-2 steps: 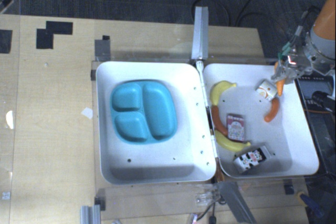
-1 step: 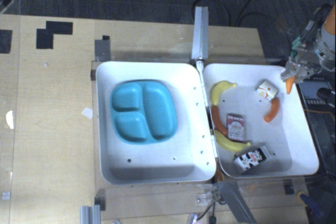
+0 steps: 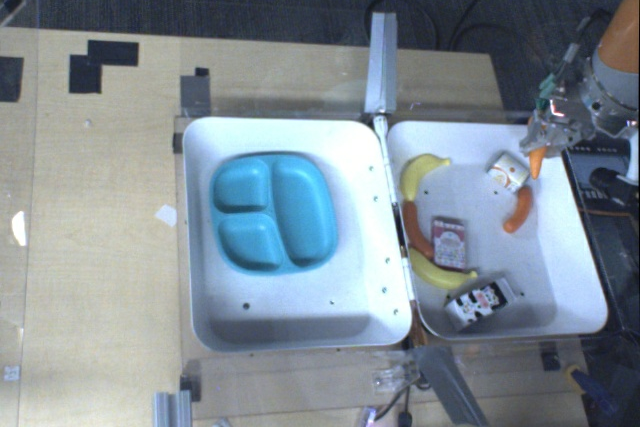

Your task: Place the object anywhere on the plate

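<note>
A blue plate (image 3: 275, 212) with three compartments lies in the left bin (image 3: 200, 315). My gripper (image 3: 541, 141) hangs over the far right corner of the right bin (image 3: 570, 305), below the grey wrist and its orange band. A short orange piece (image 3: 537, 162) shows directly under the gripper, and I cannot tell whether it is gripped. Just left of it lies a small white cup (image 3: 508, 172). An orange carrot-like stick (image 3: 518, 211) rests on the bin floor a little nearer.
The right bin also holds a yellow banana (image 3: 424, 173) at the far left, a reddish sausage (image 3: 415, 227), a red card box (image 3: 450, 242), a second banana (image 3: 440, 272) and a black-and-white toy (image 3: 478, 302). A metal post (image 3: 383, 65) rises behind the bins' shared edge.
</note>
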Available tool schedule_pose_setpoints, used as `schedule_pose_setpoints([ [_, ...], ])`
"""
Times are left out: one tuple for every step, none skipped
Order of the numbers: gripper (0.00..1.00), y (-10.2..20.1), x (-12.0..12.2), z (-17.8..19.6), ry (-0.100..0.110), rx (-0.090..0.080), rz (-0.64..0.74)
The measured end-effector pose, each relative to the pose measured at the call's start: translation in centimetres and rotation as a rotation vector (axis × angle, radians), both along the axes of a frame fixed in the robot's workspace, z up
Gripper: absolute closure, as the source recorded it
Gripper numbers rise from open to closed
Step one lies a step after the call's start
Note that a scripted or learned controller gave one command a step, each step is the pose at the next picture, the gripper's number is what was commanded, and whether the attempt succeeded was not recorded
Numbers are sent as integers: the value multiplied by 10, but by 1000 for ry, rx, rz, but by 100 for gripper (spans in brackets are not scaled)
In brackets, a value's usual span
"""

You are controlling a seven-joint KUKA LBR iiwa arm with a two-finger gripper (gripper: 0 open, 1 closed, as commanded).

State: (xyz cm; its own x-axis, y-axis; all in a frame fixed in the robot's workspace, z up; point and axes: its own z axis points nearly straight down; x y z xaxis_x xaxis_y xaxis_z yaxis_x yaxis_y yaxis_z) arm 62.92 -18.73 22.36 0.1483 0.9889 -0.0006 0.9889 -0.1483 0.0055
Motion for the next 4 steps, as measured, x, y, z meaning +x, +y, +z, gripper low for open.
schedule_pose_setpoints([
  [100,40,17,-28,1,2,-91],
  [100,38,41,-55,-2,-1,118],
  [100,39,43,-42,-9,-3,124],
  [100,16,-2,17,-2,-2,300],
])
